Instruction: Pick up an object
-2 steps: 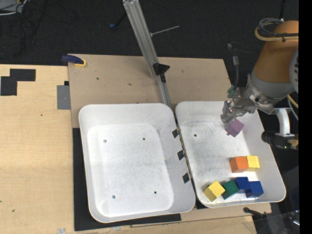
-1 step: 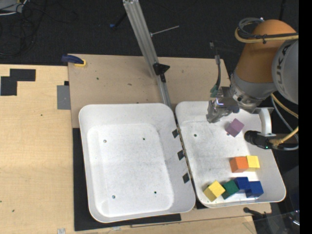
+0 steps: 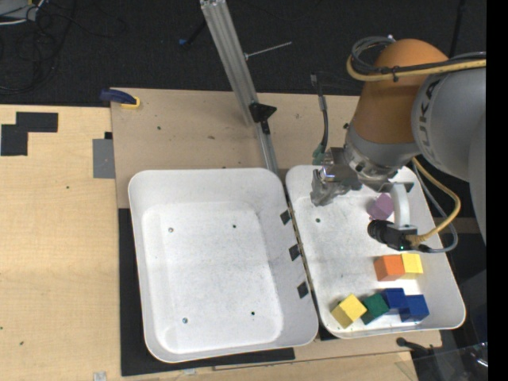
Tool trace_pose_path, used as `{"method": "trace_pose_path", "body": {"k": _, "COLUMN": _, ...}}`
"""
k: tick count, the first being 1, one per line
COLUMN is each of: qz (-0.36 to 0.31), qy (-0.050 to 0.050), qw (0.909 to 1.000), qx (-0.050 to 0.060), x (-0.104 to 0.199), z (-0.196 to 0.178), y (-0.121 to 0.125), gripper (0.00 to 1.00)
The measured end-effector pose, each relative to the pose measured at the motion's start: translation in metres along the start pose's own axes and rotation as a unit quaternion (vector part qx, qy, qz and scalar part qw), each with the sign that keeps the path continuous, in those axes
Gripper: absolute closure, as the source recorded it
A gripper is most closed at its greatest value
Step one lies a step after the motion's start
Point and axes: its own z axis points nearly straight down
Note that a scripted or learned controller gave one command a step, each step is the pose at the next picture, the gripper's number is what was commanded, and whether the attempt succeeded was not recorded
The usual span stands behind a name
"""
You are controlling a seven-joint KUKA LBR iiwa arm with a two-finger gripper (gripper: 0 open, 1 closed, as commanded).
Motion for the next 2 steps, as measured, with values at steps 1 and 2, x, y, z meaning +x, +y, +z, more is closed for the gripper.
{"method": "trace_pose_path", "body": {"k": 1, "qz": 0.000, "qy": 0.000, "qw": 1.0000, "qx": 0.001, "x": 0.050, "z": 0.008, "y": 0.001, "gripper": 1.00}}
{"method": "trace_pose_path", "body": {"k": 2, "qz": -0.001, "qy": 0.000, "qw": 1.0000, "qx": -0.001, "x": 0.109, "z": -0.003, "y": -0.005, "gripper": 1.00}}
